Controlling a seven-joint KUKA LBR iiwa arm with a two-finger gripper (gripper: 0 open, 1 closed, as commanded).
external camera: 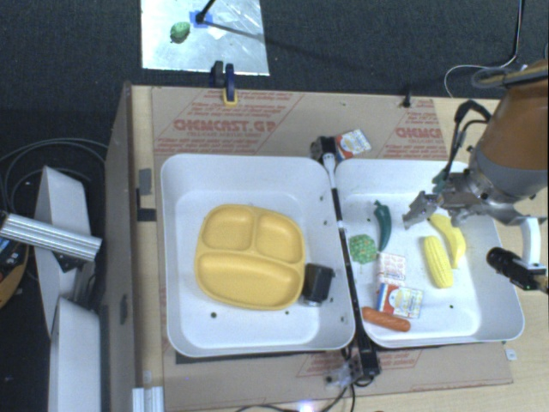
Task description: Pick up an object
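Observation:
My gripper hangs over the upper right part of the right bin, on the grey arm with the orange band that comes in from the right. Just below it lie a yellow banana and an ear of corn. A green pepper lies to its left, with a broccoli floret beneath that. Nearer the front are a small white carton, a printed box and an orange sausage-like piece. I see nothing held in the gripper.
The left bin holds a yellow divided plate and a small black object at its right side. A small packet lies on the cardboard behind the bins. A black part juts in at the right edge.

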